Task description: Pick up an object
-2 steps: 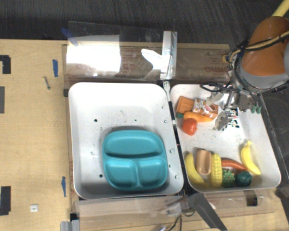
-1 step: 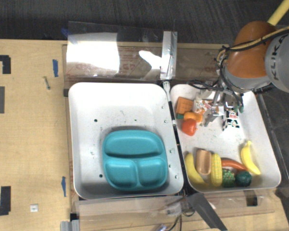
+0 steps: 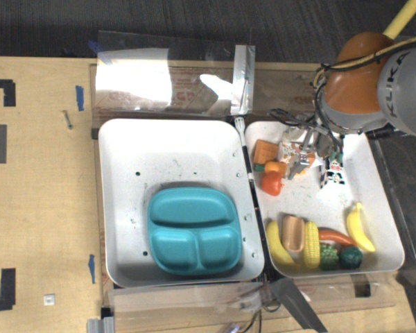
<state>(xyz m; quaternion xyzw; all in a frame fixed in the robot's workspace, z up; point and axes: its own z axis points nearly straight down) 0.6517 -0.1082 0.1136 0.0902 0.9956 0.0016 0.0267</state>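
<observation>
A tan worktop [image 3: 35,207] carries two white bins. The pincer [image 3: 306,152] hangs low in the right bin [image 3: 385,220], beside a tomato [image 3: 271,183]; its grip I cannot tell. Reaching stage, seemingly; next, close on the tomato and lift.

Glossy teal plastic tray [image 3: 193,229], matt white bins [image 3: 125,158]

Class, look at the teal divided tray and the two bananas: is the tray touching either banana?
Apart. The camera view shows the teal tray in the left bin and both bananas in the right bin, the bin walls between them.
</observation>
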